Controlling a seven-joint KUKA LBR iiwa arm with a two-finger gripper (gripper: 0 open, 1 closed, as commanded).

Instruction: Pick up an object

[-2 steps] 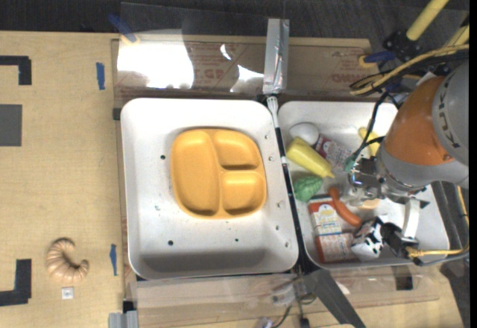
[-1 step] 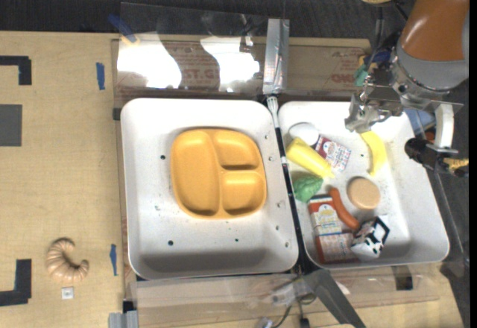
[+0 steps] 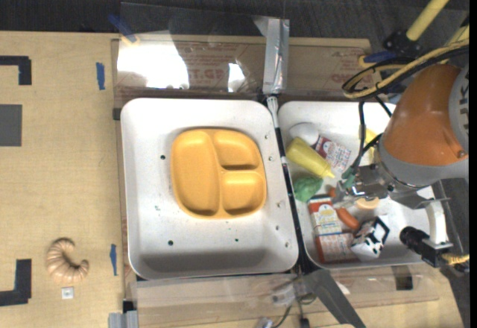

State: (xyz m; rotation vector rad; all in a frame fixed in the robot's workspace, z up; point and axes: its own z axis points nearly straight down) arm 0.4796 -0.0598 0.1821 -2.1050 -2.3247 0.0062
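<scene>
Right bin (image 3: 298, 116): carrot (image 3: 346, 218) just below pincer (image 3: 356, 188)

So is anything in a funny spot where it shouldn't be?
Yes. A tan curled toy, a bit like a croissant, lies alone on the cardboard bench, outside both bins. The other toys sit piled in the right bin, and the yellow divided plate sits in the left bin.

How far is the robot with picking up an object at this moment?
Nothing looks lifted yet: the yellow bottle, green item and red box all lie in the right bin. In hand: the gripper is low over that pile. I cannot see a thing between its fingers. Left: grasp one object and raise it.
</scene>
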